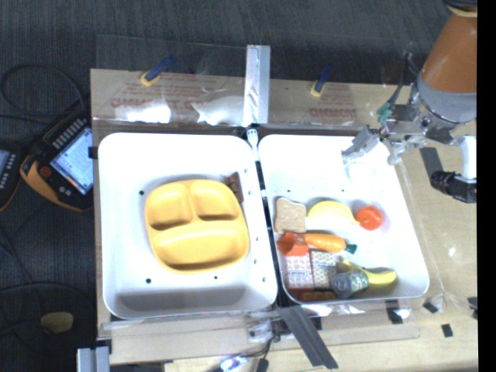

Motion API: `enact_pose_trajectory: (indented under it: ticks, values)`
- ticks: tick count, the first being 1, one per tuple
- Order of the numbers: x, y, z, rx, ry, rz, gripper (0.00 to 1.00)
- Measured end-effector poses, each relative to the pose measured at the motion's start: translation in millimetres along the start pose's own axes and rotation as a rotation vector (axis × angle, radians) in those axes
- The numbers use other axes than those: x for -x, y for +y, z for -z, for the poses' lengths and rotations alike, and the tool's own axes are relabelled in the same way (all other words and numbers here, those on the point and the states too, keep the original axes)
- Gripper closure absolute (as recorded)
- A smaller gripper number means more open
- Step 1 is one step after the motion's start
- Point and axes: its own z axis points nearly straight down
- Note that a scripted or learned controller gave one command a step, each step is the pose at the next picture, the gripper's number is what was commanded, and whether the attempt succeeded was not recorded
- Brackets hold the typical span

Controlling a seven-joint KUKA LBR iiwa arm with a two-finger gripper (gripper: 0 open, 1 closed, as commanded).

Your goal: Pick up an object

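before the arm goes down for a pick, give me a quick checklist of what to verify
1. End effector carries nothing between its fingers: ok.
2. End effector is over the right bin, which holds the toy food: ok; it hangs above the far right corner.
3. End effector is above a target: not ok; the tomato, bread slice, carrot and banana all lie nearer the bin's front.
4. Target stands apart from its neighbours: tomato ok; carrot and banana not ok, packed among other items.
5. Yellow divided plate in the left bin is out of the path: ok.
6. Finger opening wide enough: cannot tell.
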Motion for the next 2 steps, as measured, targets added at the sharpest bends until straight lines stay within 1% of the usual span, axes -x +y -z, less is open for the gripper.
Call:
enact_pose_trajectory:
  ticks: [1,2]
  values:
    - [41,24,-187,0.002,0.000,0.153,0.00]
    - [12,-13,-191,0.011,-0.006,0.133,0.00]
